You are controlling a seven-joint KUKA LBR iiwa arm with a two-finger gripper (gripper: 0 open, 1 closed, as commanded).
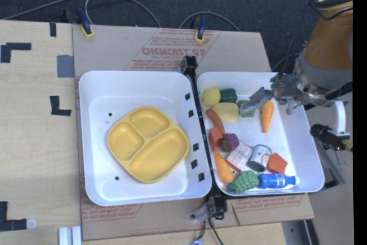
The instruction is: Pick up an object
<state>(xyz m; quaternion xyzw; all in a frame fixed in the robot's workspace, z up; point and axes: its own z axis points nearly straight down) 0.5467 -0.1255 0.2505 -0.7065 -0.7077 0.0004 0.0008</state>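
- Yellow plastic: a three-part plate [148, 143] lies flat in the left bin [92, 123], alone there.
- The right bin [304, 149] holds a jumble of toy food and small items.
- Near its far left corner a lemon [211, 96] touches a green block [228, 94]; a pale yellow piece [227, 111] sits just under them.
- Along the left wall lie a sausage [214, 119], a purple piece [230, 141] and a long carrot [222, 166].
- At the near edge sit a green bumpy piece [245, 181], a blue bottle [275, 181], an orange wedge [277, 163], a can [259, 158] and a white packet [239, 153].
- The gripper [256, 100] hangs over the bin's far middle, fingers spread apart with nothing between them.
- A second carrot [266, 116] stands point-down just beside the gripper, on the arm's side, not gripped.
- Both bins rest on a cardboard sheet [160, 51] on the table [34, 123].
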